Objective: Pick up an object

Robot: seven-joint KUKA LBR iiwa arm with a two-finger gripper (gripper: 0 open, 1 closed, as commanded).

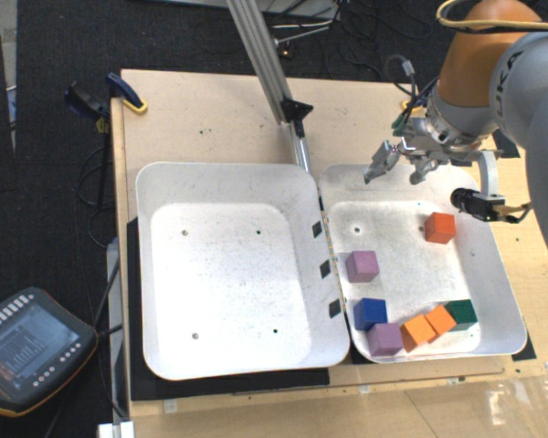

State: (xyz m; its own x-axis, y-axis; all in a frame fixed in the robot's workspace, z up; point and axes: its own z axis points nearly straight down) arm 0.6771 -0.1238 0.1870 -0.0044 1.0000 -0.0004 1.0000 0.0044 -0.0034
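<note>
Nearby: a slanted metal strut (260,53) comes down to the seam between the two bins and ends just to the view's left of the hand (399,168); small black clips (325,267) sit along that seam, nearer the camera than the hand
Further off: a blue and yellow clamp (123,94) grips the far corner of the surface (210,108), well to the view's left of the hand; a teach pendant (27,349) lies off the surface, far from the hand
Hard to make out: the arm (521,71) is cut by the view's right edge; whether the fingertips touch the bin rim or hang above it cannot be told
Hand: fingers spread wide, gripping no object, over the far rim of the right bin (397,231)
Right bin: orange cube (439,227) closest to the hand, just nearer the camera and to the view's right; lilac cube (363,265) beyond it, slightly to the view's left; blue cube (370,313), purple cube (385,338), orange block (420,328) and green block (460,314) bunched along the near rim, well apart from the hand
Left bin (224,263): white, speckled floor, to the view's left of the hand
</note>
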